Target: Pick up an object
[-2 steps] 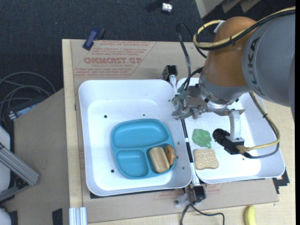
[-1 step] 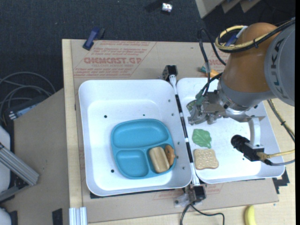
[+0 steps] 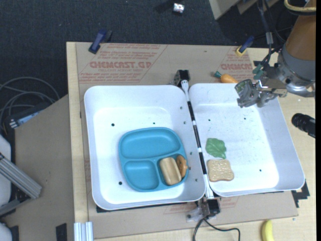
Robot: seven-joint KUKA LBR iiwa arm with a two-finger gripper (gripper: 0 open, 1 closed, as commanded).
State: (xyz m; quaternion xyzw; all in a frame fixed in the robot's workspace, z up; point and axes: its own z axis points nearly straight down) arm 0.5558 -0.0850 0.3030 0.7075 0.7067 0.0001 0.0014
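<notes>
Camera view: tool (image 3: 249, 93) over right bin (image 3: 281, 149); its blurred fingers' opening cannot be told; arm cut off.

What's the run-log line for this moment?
gripper: above right bin, far edge | green piece, cracker: right bin, near-left | grasp: not yet

Setting is a robotics lab or test workshop. Two white bins (image 3: 100, 134) sit clamped side by side on a board (image 3: 75, 109) printed with a maker's name. Loose cables (image 3: 20, 104) lie on dark carpet (image 3: 75, 9) at left. An aluminium rail (image 3: 17, 177) crosses the lower left corner. A grey and orange arm (image 3: 301, 49) reaches in from the right.
</notes>
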